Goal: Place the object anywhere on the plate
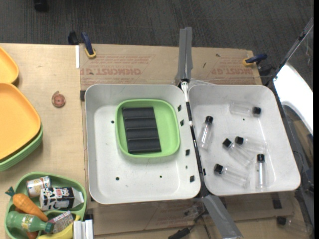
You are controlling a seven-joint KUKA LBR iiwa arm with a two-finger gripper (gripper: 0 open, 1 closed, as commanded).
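Observation:
A green square plate (121,133) lies in the left bin (99,183), a little toward the back. A dark grey ridged block (141,129) rests flat on the middle of the plate. In the right bin (284,148) several clear vials with black caps lie scattered: one near the left wall (205,131), one at the back (244,110), a pair in the middle (239,151), one at the front (230,175) and one at the front right (260,170).
Stacked yellow and green plates (17,128) sit on the wooden table at the left. A green bowl (42,203) with toy food stands at the front left. Clamps (88,48) (254,59) hold the cardboard behind the bins.

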